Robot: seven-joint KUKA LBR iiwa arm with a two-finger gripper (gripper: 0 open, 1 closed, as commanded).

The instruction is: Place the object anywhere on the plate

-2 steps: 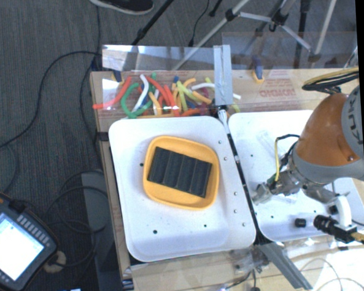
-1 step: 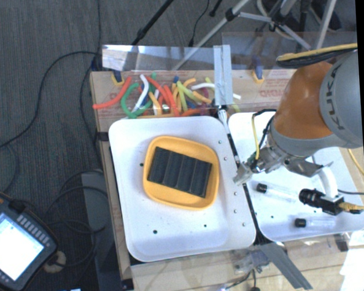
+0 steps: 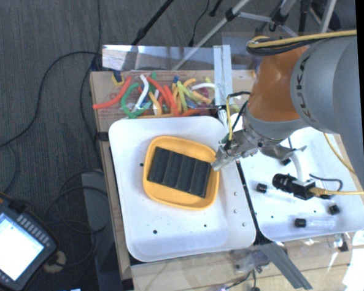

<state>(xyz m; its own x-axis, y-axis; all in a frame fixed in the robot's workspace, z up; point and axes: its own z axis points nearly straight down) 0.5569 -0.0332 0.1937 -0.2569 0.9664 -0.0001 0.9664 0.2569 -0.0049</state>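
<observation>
Currently the gripper (image 3: 222,159) hangs low at the right rim of the plate (image 3: 152,185), over the seam between the two bins. At this angle the wrist hides its tip, so I cannot tell whether it is clenched or released, and nothing can be seen held in it. Above it the grey arm (image 3: 325,71) with its orange band reaches in from the right.

A dark ridged slab (image 3: 178,171) lies flat in the hollow of the yellow plate, filling most of it, with its right end just beside the gripper. The plate sits in the left bin (image 3: 181,240), slightly above the bin's middle. If the slab is the object, as seems likely, the placing is all but done and the step in hand is the release and retreat.

The next move would then call for a straight lift clear of the rim, without nudging the plate or dragging the slab off it.

The right bin (image 3: 352,208) holds a few small dark parts (image 3: 290,184) and a clear tube (image 3: 314,223), all well apart from the plate. Coloured tubes (image 3: 160,94) lie behind the bins.
</observation>
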